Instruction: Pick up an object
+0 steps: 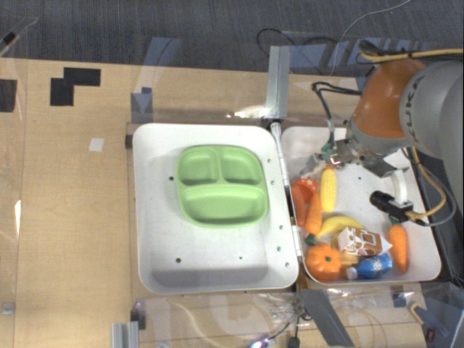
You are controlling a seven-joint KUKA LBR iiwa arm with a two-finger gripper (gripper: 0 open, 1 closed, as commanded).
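Note:
My gripper point(330, 158) hangs over the far left part of the right bin point(428, 267), right at the upper end of a yellow corn cob point(328, 188). The cob lies lengthwise, pointing toward the gripper. Left of the cob lie a red-orange piece point(303, 191) and an orange carrot point(313, 214). A banana point(338, 225) curves just below the cob. Nothing shows as lifted by the gripper.
The front of the right bin holds a small orange pumpkin point(324, 262), a brown and white carton point(359, 243), a blue item point(374, 267) and a second carrot point(398, 246). A green divided plate point(221, 185) sits in the left bin point(156, 267).

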